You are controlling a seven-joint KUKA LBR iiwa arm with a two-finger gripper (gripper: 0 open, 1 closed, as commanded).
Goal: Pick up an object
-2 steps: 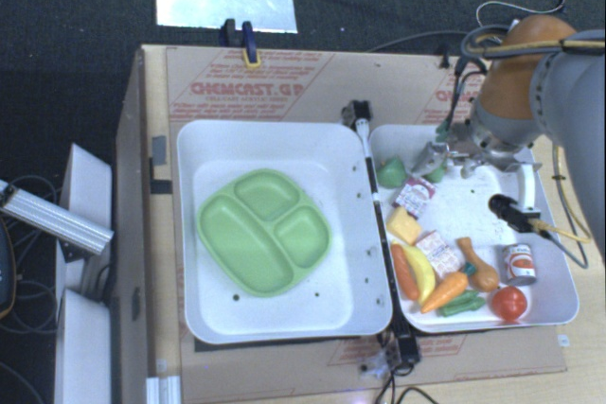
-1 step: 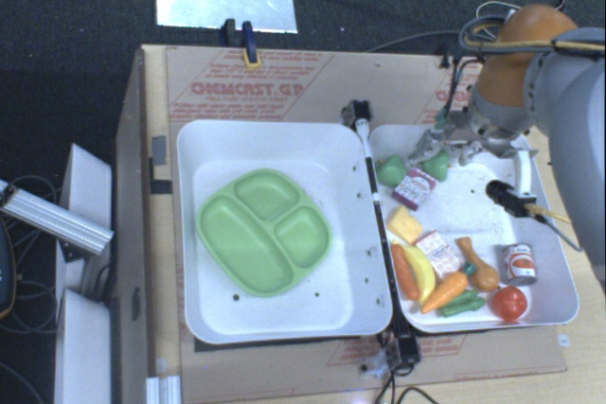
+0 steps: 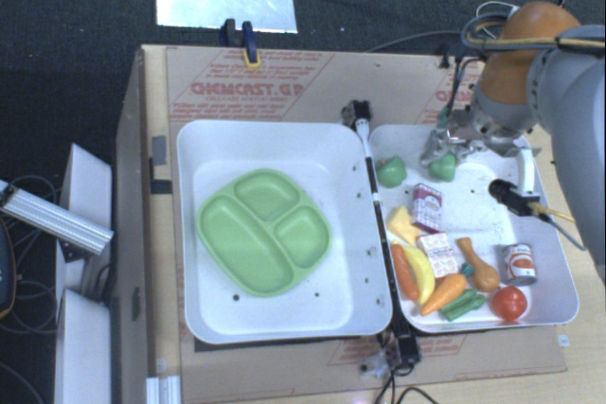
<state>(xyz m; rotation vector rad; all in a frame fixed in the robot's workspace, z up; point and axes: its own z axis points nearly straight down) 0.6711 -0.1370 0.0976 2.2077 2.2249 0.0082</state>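
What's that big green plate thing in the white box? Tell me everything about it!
The green tray is a pale green divided plate that looks like plastic, with rounded corners and three hollow sections: one long, two smaller. It lies flat, turned at a slant, about in the middle of the left white bin, resting on its floor. Nothing sits in its sections, and nothing else touches it. The toy food and the gripper are over in the right bin.

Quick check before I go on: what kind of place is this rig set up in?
Likely a robotics lab test bench: two white bins on a protective board, toy food as props, loose cables, and the gripper working over it.
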